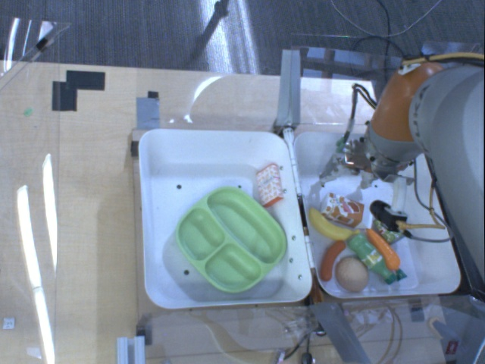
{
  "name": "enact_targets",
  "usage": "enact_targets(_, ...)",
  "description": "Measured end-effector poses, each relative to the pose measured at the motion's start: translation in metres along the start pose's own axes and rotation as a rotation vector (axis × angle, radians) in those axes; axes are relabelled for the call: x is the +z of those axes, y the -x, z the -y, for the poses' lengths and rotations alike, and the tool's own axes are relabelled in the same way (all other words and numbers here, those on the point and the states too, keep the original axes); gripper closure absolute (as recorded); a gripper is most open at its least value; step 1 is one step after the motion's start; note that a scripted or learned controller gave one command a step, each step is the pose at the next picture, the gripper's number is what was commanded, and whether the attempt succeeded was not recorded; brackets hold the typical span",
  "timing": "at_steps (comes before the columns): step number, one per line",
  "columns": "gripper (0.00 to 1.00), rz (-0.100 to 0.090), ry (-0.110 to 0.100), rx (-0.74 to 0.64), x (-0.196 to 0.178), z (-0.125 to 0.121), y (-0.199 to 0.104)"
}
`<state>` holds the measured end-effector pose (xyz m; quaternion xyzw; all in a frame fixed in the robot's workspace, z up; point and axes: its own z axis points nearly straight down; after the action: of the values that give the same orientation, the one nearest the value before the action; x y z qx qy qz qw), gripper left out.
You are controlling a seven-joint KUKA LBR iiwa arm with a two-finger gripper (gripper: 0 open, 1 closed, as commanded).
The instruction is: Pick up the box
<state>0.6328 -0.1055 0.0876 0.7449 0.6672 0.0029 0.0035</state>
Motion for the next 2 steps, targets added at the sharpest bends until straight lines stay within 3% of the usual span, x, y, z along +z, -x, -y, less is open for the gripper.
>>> enact_targets(1,0.0,-0.001,-0.002,0.013,0.001,-0.033,-0.025)
enact_targets(2,0.0,0.0,-0.004,0.239,-0.098,-0.031,-0.067)
